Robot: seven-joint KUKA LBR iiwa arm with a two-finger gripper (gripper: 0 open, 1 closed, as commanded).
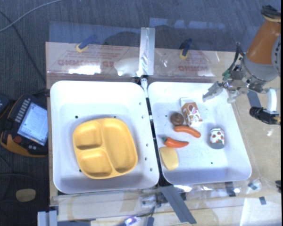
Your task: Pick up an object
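I see two white bins side by side; the left bin (61,126) holds a yellow divided plate (104,147); the right bin (236,149) holds a small carton (191,112), sausage (187,131), carrot (175,143); my gripper (220,89) hovers at its far edge, jaws spread, holding nothing.

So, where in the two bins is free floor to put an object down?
Left bin: bare floor around the yellow tray, widest along the far wall. Right bin: bare near front wall and far-left corner. Crowded between carton, carrot and sausage.
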